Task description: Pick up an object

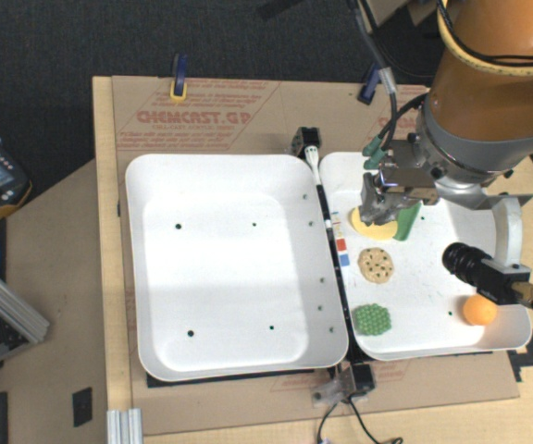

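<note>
Right at the front, a black clip (354, 377) with a wire sits at the edge of the brown cardboard (248, 405). Behind it are the left bin (220, 276) and the right bin (424, 289), both white. In the right bin I see a green bumpy ball (371, 318), a cookie (376, 265), an orange ball (478, 311), a green stick (407, 220) and a yellow piece (378, 230). The gripper (375, 213) is low, right over the yellow piece, near the wall between the bins. I cannot tell if it is spread or pressed together. I think this is the grabbing step. Next it needs to squeeze the yellow piece well and lift straight up. Red letters (192, 117) on the cardboard say CHEMCAST, then maybe GP.
</note>
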{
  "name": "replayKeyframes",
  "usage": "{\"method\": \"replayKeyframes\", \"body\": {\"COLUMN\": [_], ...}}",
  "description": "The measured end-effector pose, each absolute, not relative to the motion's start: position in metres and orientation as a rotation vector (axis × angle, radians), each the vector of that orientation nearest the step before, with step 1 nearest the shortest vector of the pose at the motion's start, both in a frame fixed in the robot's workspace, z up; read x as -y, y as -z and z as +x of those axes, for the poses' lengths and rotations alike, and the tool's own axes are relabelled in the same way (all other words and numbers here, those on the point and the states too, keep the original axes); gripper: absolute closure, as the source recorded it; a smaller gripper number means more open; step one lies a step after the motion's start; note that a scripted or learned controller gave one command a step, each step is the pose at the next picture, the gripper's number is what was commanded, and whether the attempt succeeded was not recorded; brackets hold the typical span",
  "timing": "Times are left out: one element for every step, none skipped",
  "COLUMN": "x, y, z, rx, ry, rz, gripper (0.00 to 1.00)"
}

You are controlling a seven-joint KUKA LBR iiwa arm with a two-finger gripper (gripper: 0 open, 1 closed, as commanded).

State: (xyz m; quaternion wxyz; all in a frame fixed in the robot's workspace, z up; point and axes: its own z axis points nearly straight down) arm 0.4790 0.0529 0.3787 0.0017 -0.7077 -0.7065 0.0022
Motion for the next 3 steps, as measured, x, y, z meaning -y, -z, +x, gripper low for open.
{"method": "replayKeyframes", "body": {"x": [-0.089, -0.111, -0.132], "y": [-0.464, -0.493, -0.538], "z": [0.480, 0.480, 0.480], "rx": [2.230, 2.227, 2.227], "ry": [0.016, 0.009, 0.012], "rz": [-2.220, -2.221, -2.221], "gripper": [1.00, 1.00, 1.00]}}
